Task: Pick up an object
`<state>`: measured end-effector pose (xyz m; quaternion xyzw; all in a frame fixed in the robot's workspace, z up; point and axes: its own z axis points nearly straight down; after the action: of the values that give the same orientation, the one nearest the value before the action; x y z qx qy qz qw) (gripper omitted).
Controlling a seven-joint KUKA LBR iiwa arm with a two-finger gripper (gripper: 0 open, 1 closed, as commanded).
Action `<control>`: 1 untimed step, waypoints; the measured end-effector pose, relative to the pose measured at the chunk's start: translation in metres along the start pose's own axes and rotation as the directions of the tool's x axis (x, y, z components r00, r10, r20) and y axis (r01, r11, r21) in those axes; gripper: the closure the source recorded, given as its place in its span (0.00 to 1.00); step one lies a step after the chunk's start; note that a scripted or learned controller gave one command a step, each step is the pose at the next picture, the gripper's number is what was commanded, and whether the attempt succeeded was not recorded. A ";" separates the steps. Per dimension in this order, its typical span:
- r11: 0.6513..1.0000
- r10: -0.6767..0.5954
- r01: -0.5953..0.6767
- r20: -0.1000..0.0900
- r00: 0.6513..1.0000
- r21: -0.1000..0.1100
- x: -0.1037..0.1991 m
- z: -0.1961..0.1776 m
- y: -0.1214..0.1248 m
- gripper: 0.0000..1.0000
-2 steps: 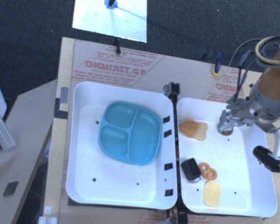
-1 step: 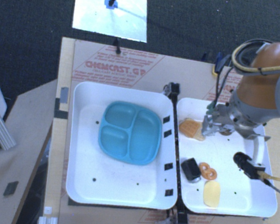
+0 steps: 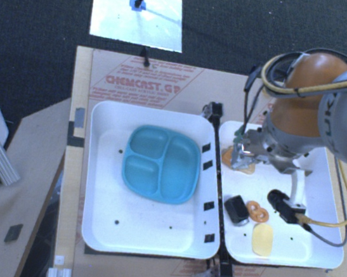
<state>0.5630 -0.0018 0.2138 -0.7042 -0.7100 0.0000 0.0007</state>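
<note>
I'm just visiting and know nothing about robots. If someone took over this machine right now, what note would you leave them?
Pincer: low in the right bin, over an orange-tan item by the divider; grip unclear.
Right bin also holds a small black block, an orange ring and a pale yellow piece.
Left bin: a blue divided plate.
Done: nothing visibly lifted.
Left: grasp an object and raise it.

Two bins sit side by side on the tabletop (image 3: 44, 148). The left bin (image 3: 95, 219) holds a divided plate (image 3: 160, 163) at its middle. In the right bin (image 3: 324, 252), the gripper (image 3: 243, 156) hangs over a flat piece (image 3: 230, 157) at the far left; nearer lie a small block (image 3: 236, 209), a ring (image 3: 256, 211) just right of it, and an oval piece (image 3: 262, 239) nearest.
</note>
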 end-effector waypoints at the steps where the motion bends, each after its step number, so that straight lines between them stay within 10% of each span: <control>1: 1.000 0.001 -0.001 0.000 1.000 0.000 0.048 0.005 -0.020 1.00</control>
<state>0.5422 0.0457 0.2090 -0.7044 -0.7098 0.0002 0.0009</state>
